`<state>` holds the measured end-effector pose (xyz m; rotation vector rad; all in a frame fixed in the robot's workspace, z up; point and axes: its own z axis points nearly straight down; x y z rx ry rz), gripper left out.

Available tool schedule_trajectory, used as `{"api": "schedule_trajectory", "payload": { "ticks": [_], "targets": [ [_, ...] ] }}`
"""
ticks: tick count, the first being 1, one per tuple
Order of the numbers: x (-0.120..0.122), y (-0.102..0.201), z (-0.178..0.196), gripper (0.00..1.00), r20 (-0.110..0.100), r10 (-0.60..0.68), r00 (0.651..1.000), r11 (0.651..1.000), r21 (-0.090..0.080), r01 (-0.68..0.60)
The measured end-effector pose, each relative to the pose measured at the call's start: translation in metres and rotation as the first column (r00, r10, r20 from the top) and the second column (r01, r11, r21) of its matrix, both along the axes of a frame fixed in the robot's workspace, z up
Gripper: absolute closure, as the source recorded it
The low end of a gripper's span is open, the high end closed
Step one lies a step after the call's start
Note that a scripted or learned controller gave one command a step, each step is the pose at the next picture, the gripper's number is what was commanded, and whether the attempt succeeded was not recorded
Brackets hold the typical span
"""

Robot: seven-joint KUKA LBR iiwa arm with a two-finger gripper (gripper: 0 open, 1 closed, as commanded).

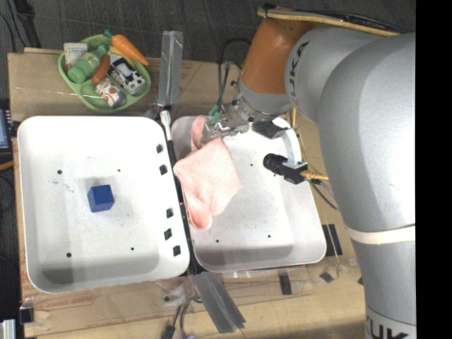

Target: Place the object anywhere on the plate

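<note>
A blue cube (101, 198) sits in the left bin (42, 260), well apart from the pink cloth (206, 179) draped over the right bin (282, 239), its upper end pinched in the gripper (214, 127), while beyond the bins a green bowl (74, 83) holds toy food

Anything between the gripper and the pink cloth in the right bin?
Nothing visible. The gripper is right at the upper edge of the pink cloth in the right bin, with no other object between them. The blue cube lies apart in the left bin.
</note>
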<state>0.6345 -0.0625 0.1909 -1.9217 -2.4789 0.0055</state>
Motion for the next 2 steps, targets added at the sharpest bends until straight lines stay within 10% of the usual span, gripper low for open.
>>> {"api": "schedule_trajectory", "payload": {
  "ticks": [1,2],
  "targets": [
    [0.0,0.001,0.04,1.0,0.002,0.007,1.0,1.0,0.0,-0.007],
    [-0.019,0.055,0.048,1.0,0.001,0.403,0.915,0.915,0.001,-0.403]
  ]
}}
